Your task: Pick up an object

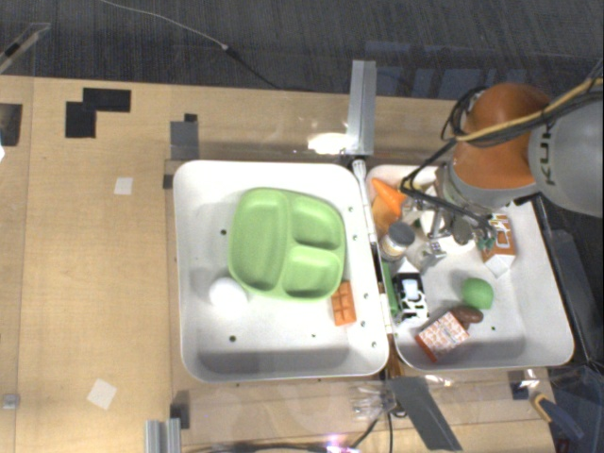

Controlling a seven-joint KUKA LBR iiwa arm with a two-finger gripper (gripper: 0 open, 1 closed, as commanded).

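Just below the claw (436,243), whose finger spread I cannot tell, the right shallow white bin (547,333) holds one green ball (478,293), one red patterned box (441,335) and one orange carrot-shaped toy (386,197), while the left white bin (193,333) beside it holds one green compartment plate (286,243), one white ball (226,294) and one orange block (343,304).

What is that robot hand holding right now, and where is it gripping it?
It cannot be told. The gripper hangs low over the right bin, above a small jar, with no object visibly in its grip.
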